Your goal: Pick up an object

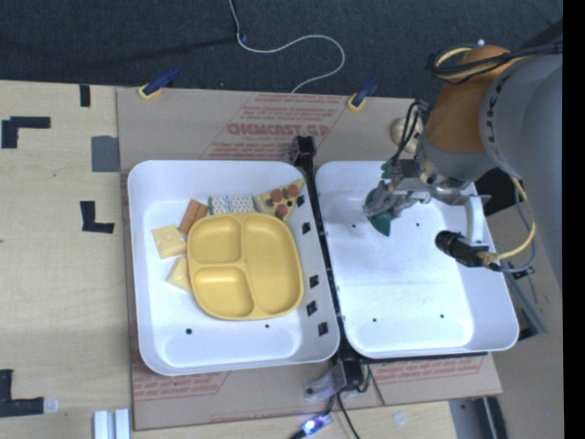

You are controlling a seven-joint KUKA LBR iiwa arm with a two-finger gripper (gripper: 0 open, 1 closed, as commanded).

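My gripper (382, 210) hangs over the back left part of the right bin (411, 327), reaching in from the right. A small dark green object (382, 223) sits between its fingertips, and the fingers are shut on it. The object appears to be just above the bin floor; whether it touches the floor I cannot tell. In the left bin (228, 350) lies a yellow divided plate (245, 265). Behind and to the left of the plate are a pale yellow square piece (168, 240), a brown piece (193, 214) and a pizza-slice toy (283, 198).
A raised divider (320, 263) with black clips separates the two bins. The arm's wrist and a black cable fitting (457, 245) hang over the right bin's right side. A white cable (292, 48) runs across the dark surface behind the bench.
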